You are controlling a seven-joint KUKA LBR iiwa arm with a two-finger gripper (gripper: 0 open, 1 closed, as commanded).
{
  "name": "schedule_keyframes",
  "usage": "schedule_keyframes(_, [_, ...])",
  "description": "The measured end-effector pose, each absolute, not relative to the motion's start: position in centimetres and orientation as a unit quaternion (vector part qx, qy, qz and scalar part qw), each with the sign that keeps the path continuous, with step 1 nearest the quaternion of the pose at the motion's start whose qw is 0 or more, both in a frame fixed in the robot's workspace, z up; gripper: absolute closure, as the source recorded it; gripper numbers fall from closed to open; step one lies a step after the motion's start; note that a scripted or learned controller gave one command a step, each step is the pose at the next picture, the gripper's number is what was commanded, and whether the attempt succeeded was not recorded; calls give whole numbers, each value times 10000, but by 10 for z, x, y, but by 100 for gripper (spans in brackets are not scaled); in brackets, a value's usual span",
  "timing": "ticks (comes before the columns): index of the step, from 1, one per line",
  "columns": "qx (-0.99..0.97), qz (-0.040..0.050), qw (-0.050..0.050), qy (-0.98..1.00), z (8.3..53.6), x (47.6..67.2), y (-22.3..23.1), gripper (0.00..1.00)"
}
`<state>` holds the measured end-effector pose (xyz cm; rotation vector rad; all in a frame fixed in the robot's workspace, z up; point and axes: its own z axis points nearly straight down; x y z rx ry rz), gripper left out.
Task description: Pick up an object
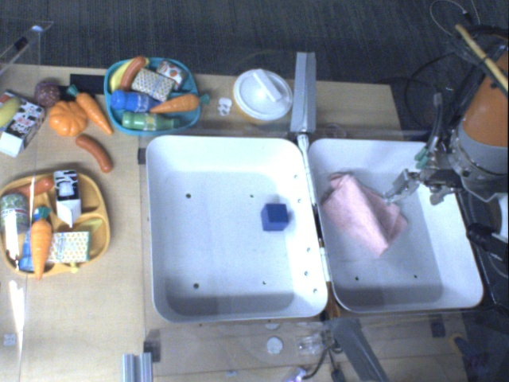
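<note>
Camera view gives me two white bins on the tabletop (pixel 362 102). Lying alone in the left bin (pixel 199 165) is a small blue cube (pixel 275 216), near its right wall. Inside the right bin (pixel 445 277) I see a crumpled pink cloth (pixel 362 213) toward its left half. Beyond the bins I note a blue bowl (pixel 151 122) of toy food, a yellow tray (pixel 95 221) of more toys at far left, and a white lidded container (pixel 263 95) by the grey divider post. My arm (pixel 485 126) enters from the right, its hand (pixel 400 188) low over the right bin at the cloth's upper right edge. I cannot tell whether the hand is open, closed, or touching the cloth; it is small and blurred.
</note>
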<state>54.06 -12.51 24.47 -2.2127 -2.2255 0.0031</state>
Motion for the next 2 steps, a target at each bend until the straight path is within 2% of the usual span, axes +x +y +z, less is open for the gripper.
schedule_keyframes(1, [-6958, -1, 5, -7182, 101, 552, -134, 0])
schedule_keyframes(2, [-6856, -38, -81, -7279, 91, 542, -121, 0])
